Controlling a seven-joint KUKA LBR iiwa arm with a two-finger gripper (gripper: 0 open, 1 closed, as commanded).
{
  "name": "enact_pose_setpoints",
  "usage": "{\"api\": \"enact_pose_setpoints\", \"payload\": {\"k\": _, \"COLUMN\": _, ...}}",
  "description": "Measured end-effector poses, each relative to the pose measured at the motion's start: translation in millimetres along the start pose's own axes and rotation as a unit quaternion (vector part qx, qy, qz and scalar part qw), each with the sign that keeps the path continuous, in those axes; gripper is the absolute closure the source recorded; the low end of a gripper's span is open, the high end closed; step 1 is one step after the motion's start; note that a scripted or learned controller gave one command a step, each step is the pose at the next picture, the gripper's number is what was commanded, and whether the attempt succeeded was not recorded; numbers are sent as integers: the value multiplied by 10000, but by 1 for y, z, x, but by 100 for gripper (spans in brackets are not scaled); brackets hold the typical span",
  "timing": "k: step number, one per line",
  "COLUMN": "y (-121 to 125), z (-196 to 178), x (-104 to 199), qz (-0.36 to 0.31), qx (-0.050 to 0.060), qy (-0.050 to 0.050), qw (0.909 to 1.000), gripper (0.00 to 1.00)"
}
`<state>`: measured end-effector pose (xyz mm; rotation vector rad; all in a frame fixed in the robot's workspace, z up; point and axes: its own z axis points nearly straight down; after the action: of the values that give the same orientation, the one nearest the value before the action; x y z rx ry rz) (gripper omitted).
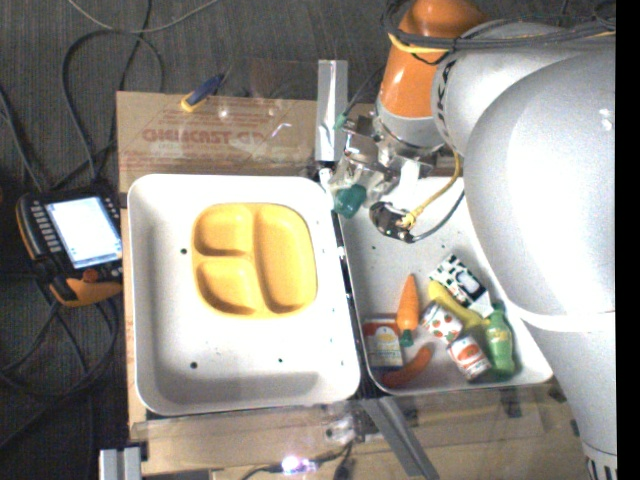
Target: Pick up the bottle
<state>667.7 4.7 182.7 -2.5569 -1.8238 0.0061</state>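
Observation:
A small clear bottle with a teal cap hangs cap-down over the wall between the two bins, near their far end. My gripper is shut on it, just below the orange wrist band. A second bottle, green, lies in the right bin at its near right corner, well away from the gripper.
The left bin holds a yellow divided tray. At the near end of the right bin lie a carrot, a small can, a red sausage-like piece, a black-and-white carton and more cans. My arm covers the bin's right side.

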Motion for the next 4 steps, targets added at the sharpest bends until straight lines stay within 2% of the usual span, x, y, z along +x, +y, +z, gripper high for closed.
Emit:
{"api": "enact_pose_setpoints", "payload": {"k": 3, "y": -1, "z": -24, "x": -1, "qz": -10, "qx": 36, "qy": -64, "qw": 10000, "gripper": 100}}
{"api": "enact_pose_setpoints", "payload": {"k": 4, "y": -26, "z": -99, "x": -19, "qz": -827, "qx": -13, "qy": -11, "qw": 9966, "gripper": 100}}
